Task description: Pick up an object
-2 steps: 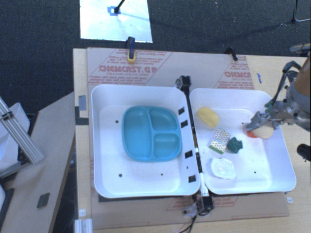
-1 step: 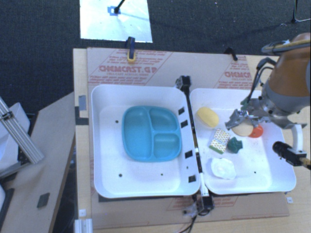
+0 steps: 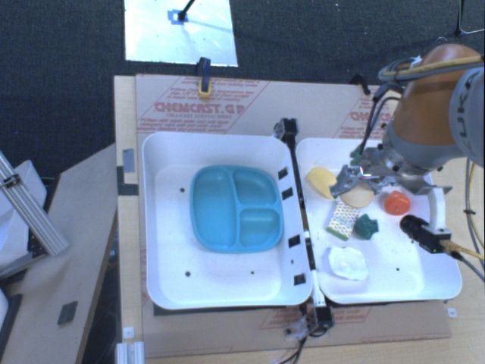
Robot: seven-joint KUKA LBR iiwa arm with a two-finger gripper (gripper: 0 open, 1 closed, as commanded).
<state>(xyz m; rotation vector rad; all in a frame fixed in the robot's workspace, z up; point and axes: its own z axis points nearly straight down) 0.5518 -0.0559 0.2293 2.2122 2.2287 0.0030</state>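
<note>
White disc (image 3: 348, 263) nearest | arm (image 3: 432, 105) bent down over right bin (image 3: 424, 283) | fingers (image 3: 342, 185) state unclear

**Two bins, side by side**

The left bin (image 3: 163, 226) holds a divided tray (image 3: 235, 208) near its middle. The right bin (image 3: 424, 279) holds a cluster toward its left half: a rounded fruit (image 3: 320, 180) nearest the divider, a patterned packet (image 3: 342, 220) below it, a small knobbly toy (image 3: 367, 226) just right of the packet, a flat disc (image 3: 348, 263) nearer the front, and a ball (image 3: 397, 202) further right. The gripper (image 3: 350, 179) hangs over this cluster.
</note>
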